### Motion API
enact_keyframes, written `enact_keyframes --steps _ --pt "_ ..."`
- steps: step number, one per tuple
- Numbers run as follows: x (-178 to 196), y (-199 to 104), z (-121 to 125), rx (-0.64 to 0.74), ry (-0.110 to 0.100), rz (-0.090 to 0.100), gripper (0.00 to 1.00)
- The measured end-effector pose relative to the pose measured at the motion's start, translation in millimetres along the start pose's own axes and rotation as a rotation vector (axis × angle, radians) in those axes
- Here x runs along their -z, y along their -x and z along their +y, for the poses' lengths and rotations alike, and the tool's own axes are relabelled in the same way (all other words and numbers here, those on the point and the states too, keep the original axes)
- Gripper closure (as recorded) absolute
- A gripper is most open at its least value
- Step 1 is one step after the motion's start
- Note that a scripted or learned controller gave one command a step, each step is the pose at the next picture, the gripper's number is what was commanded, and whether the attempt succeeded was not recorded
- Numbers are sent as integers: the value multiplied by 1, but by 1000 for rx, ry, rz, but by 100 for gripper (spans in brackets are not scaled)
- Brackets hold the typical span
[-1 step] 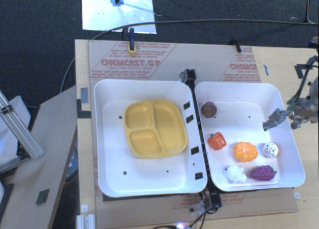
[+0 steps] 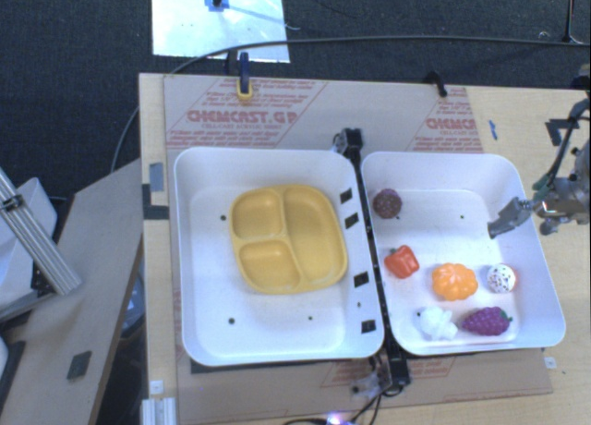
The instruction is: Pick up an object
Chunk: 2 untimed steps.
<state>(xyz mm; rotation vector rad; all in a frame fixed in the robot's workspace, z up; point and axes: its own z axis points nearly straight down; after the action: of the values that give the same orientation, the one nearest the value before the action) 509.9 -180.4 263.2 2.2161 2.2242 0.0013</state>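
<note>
Both bins (image 2: 277, 345) look like smooth glossy white plastic; the yellow tray (image 2: 286, 238) is matt plastic; the worktop (image 2: 305, 104) is pale wood.

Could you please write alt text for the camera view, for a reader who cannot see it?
Two shallow white bins sit side by side on a bench: the left bin holds a yellow divided tray, the right bin six small toys, among them an orange pumpkin and purple grapes. The gripper hovers at the right bin's right edge.
</note>
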Motion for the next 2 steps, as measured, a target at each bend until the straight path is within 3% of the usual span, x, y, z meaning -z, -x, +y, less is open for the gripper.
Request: enact_keyframes --steps 2 --pt "-120 -11 -2 -2 -6 2 0"
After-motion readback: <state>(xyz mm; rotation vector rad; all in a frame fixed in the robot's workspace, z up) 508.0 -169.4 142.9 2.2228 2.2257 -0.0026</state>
